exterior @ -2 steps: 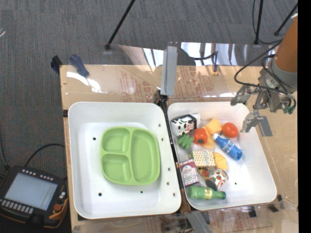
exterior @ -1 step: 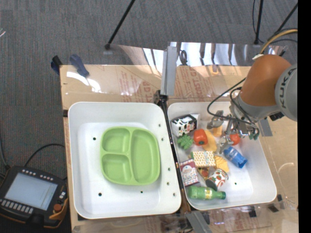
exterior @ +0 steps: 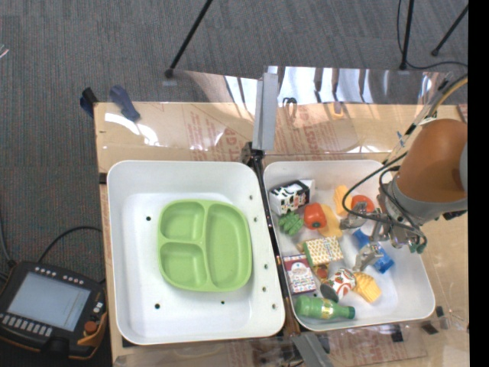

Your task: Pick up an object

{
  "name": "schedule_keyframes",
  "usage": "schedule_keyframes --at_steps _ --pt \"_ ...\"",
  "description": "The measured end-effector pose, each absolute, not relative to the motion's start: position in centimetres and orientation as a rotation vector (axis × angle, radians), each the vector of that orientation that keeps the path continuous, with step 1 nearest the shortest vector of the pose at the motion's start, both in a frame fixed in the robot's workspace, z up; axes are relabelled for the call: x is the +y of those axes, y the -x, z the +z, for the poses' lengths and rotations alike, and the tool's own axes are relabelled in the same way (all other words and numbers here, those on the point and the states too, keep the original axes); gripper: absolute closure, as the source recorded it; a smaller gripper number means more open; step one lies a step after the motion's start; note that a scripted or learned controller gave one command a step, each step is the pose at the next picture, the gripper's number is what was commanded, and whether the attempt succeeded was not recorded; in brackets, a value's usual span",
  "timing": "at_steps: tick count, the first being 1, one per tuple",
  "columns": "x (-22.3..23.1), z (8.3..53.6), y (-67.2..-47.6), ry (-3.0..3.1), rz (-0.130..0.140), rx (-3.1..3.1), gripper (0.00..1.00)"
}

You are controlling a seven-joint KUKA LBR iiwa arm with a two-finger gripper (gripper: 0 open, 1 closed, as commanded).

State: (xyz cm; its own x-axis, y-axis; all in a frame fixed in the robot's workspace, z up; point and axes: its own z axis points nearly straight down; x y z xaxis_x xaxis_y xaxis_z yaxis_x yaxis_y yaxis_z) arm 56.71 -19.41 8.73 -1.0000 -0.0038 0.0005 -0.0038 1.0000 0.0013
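Evidently the gripper (exterior: pixel 369 245) hangs low over the right bin (exterior: pixel 416 300), among a crowd of small toy foods, its fingers parted and nothing between them. Nearest its tips lies a blue block (exterior: pixel 382 264), touching or just under one finger; the view is too cluttered there to say which. It looks like a light, hard plastic piece, stiff with smooth sides, so it may slip unless squeezed across two flat faces. Beside it sit a yellow corn cob (exterior: pixel 369 287) and a red-and-white rounded toy (exterior: pixel 344 283), both curved and likely to roll out of a pinch. The green bottle (exterior: pixel 324 309) lies on its side by the front wall, best taken across its middle. A green divided plate (exterior: pixel 205 245) rests in the left bin (exterior: pixel 130 205).
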Motion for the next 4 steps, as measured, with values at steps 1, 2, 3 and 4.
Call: schedule_keyframes --at_steps 1,2,3,4 --pt "-16.0 8.7 -59.2 0.006 -0.004 -3.143 0.0" --pt "-14.4 8.8 -52.3 0.084 -0.001 -3.143 0.0" --pt "-9.1 8.7 -58.4 0.246 -0.003 -3.132 0.0" --pt "-8.4 8.7 -58.2 0.324 -0.002 -3.124 0.0"
